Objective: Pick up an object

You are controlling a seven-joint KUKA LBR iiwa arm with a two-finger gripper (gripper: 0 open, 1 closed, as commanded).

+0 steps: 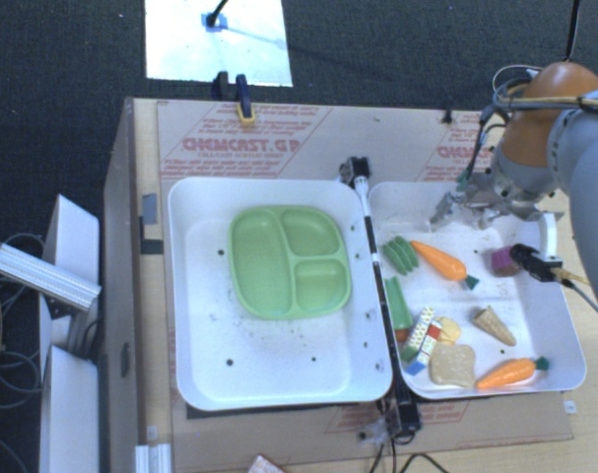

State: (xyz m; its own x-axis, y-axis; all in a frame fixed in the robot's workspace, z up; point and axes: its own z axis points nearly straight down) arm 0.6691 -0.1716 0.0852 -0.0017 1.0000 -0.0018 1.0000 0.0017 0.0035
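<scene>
The right bin [564,348] holds several toy foods. An orange carrot [439,259] lies near its middle, with green pea pods [401,254] to its left. A small purple piece [502,261] sits at the right. Toward the front lie a tan wedge [494,325], a slice of toast [452,365], a second carrot [510,372] and a striped block [423,335]. My gripper [474,205] hangs over the back of this bin, above and behind the carrot and the purple piece. Nothing shows in its grasp.
The left bin [210,363] holds a green divided plate [289,261]. A raised divider [372,264] runs between the two bins. The arm's grey body and orange band [555,87] stand over the right bin's back right corner. A green strip [398,304] lies by the divider.
</scene>
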